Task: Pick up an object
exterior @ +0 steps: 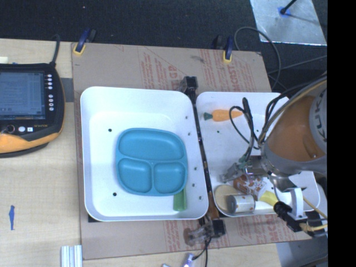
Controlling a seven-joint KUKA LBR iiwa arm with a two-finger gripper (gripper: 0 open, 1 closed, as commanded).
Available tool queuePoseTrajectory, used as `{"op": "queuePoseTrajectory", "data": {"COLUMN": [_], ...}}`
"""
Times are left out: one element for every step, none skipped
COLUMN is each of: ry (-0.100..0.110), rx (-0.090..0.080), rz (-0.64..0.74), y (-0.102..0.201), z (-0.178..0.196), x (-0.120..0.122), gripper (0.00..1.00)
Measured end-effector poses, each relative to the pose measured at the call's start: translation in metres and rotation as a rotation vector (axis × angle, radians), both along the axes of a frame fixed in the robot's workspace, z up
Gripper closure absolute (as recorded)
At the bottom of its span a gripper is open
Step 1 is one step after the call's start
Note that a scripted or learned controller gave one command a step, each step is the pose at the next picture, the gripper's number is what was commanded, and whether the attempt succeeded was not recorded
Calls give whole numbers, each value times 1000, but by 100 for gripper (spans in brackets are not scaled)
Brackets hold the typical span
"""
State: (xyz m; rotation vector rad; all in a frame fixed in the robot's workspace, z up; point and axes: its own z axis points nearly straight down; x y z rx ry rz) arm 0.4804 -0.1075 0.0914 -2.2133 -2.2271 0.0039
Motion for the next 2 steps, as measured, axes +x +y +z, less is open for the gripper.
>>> {"op": "queuePoseTrajectory", "data": {"ry": [-1,-1], "rx": [-1,2], "rz": [5,-1], "y": [-1,70], "z": [11,101], "x": [1,66], "gripper": [100,100]}}
